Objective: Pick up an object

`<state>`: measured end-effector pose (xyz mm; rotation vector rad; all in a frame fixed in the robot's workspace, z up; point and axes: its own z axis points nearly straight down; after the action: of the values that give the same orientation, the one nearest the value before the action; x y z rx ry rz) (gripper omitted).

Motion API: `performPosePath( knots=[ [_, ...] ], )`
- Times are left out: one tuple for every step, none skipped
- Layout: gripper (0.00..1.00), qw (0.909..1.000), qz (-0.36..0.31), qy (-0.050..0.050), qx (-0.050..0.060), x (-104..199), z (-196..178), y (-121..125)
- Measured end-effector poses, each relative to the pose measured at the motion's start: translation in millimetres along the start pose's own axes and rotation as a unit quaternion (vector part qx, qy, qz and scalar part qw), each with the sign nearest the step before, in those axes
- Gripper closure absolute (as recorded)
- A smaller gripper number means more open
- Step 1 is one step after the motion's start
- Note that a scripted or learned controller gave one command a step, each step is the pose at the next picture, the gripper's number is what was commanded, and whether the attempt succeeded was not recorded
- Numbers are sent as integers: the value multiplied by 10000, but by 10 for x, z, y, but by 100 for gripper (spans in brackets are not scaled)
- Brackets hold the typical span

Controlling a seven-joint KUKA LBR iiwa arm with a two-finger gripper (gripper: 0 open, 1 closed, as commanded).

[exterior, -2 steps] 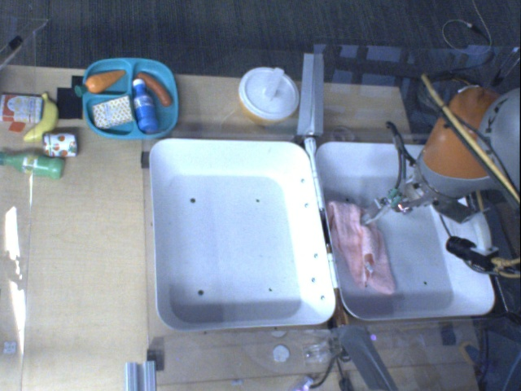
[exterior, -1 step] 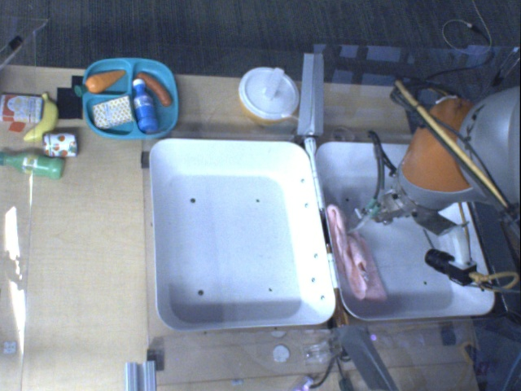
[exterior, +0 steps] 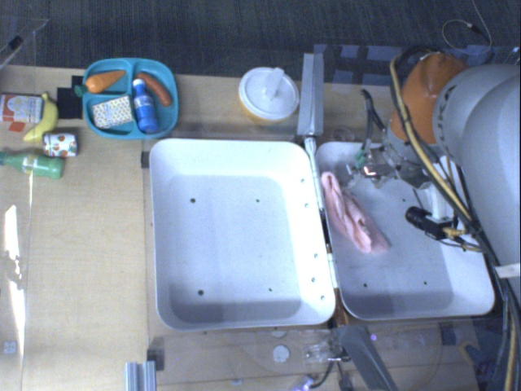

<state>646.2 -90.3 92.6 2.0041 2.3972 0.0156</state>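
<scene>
One pink cloth (exterior: 352,215) in right bin (exterior: 423,296) — no legible writing.

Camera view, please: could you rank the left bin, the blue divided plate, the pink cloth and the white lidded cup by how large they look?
1. left bin
2. blue divided plate
3. pink cloth and white lidded cup: these look alike in area, the cloth longer and narrower, so I would not rank them.
</scene>
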Motion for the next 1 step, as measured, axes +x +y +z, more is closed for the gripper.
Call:
performPosePath(
  knots=[
    [0,9993,-375,25,68,-464,-337,-287]
  ],
)
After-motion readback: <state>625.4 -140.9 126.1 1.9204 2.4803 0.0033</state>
